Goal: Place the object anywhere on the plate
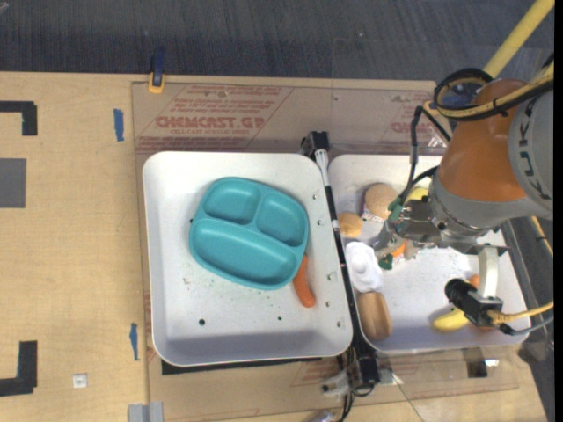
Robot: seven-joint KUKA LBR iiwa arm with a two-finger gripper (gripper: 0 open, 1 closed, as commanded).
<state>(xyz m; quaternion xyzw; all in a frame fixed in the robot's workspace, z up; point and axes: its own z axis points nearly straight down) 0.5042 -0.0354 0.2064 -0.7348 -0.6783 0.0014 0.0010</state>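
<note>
A teal divided plate [249,230] lies tilted in the left white bin [176,323]. An orange carrot [303,286] rests against the plate's lower right rim, on the bin floor. My gripper [388,251] hangs low over the left part of the right bin [413,328], just right of a crumpled white object [363,267]. Something small and orange [400,251] shows right at the gripper; whether it is held is unclear. The arm's orange band [479,161] hides much of the right bin's back.
The right bin also holds a tan bread roll [374,314], a beige rounded item [380,198], a small orange-brown piece [350,225] and a yellow banana [451,320]. A black divider rail [332,227] runs between the bins. Cables [457,90] loop above the arm.
</note>
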